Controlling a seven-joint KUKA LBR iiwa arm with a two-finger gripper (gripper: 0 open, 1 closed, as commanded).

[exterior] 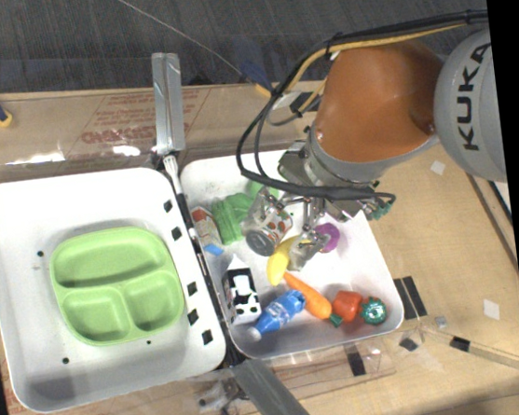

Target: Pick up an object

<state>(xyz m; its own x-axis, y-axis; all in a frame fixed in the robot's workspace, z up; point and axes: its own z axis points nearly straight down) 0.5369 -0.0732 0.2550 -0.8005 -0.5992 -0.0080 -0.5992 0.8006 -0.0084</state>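
Robot lab: KUKA arm point(472, 101), taped bench point(453, 253)

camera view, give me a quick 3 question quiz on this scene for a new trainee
1. True or false: the green divided tray lies in the left bin.
2. Which lies closest to the near right corner of the right bin? A. the yellow banana B. the red and green toy C. the black and white cow toy
3. Fill the gap: the orange carrot lies right beside the ____ bottle.

Key
1. True.
2. B.
3. Blue.
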